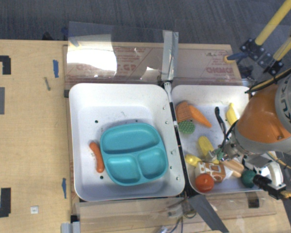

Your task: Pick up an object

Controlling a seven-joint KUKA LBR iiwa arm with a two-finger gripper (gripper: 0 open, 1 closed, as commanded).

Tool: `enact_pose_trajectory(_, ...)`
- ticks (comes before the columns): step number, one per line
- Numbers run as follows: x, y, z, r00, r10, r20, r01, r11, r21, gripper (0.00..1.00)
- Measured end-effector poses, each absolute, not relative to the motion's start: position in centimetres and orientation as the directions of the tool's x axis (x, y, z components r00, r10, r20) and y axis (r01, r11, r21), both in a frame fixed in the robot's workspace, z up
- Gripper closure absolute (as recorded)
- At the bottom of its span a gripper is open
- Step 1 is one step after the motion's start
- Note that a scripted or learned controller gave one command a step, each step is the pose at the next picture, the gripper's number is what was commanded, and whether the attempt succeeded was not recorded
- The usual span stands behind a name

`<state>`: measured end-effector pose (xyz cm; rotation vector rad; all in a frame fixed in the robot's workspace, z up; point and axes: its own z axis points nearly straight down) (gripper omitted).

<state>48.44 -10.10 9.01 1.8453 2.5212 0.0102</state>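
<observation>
Bright even light, glare on plastic sheet [94,57]

Small yellow corn cob [205,144] lying tilted in the right bin, just beside the claw [222,153].

- The arm [276,115] reaches in from the right, its grey links rising above and to the right of the end effector.
- An orange band [264,120] wraps the arm just above the wrist, up and right of the end effector.
- The wrist tilts down and to the left.
- The end effector [222,155] sits low at the arm's lower-left tip.
</observation>
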Motion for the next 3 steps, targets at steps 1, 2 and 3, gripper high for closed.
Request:
enact_pose_trajectory(1,48.4,-10.2,9.0,-0.301,0.954,-0.01,0.953,0.301,0.015,0.0)
enact_pose_trajectory(2,48.7,-10.2,10.1,-0.302,0.953,-0.015,0.953,0.302,0.022,1.0)
enact_pose_trajectory(3,53.4,-5.5,23.9,-0.076,0.997,-0.002,0.997,0.076,0.012,1.0)
